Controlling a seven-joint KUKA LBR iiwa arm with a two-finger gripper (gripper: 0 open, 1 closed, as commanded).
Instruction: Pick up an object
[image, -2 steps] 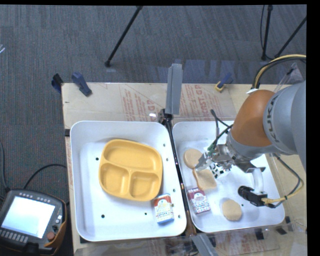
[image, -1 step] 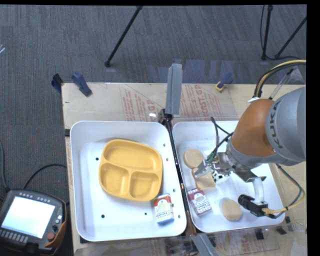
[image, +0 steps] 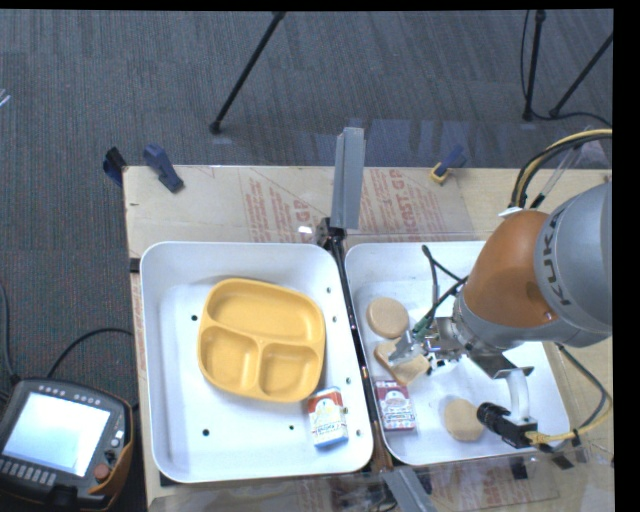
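Here the gripper (image: 412, 352) sits low in the right bin (image: 560, 405), over a tan bread-like piece (image: 400, 362).
Whether the fingers are apart or together, I cannot tell. A round tan biscuit (image: 387, 317) lies just beyond, a red carton (image: 395, 405) nearer, another tan round (image: 463, 419) to the near right. The left bin (image: 170, 400) holds a yellow divided tray (image: 262, 339) and a small red-and-white carton (image: 326, 416).

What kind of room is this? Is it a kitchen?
Probably a robot lab, not a kitchen. A big robot arm reaches over two white bins of toy food on a workbench, with a control pad and tripod legs on carpet.
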